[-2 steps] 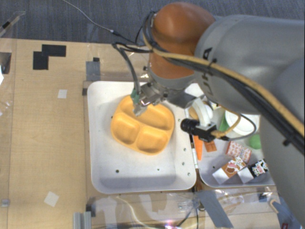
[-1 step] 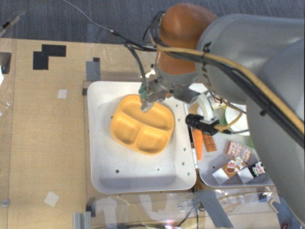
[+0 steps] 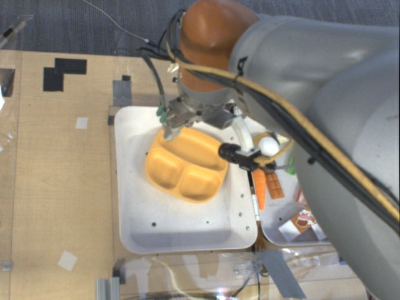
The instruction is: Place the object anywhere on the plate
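A yellow plate (image 3: 185,165) with three compartments lies in the left white bin (image 3: 181,233), toward its far side. My gripper (image 3: 170,129) hangs over the plate's far left rim, close to it or touching it. The wrist and the orange band hide the gripper from above, and I see no object in its grasp. In the right bin (image 3: 278,235) lie an orange carrot (image 3: 260,191), a white egg-shaped thing (image 3: 269,146) and a brown-orange block (image 3: 275,185).
A small printed packet (image 3: 300,224) lies at the near side of the right bin. The grey arm covers most of the right bin and the right of the view. The left bin's near half is bare white floor. Wooden bench lies to the left.
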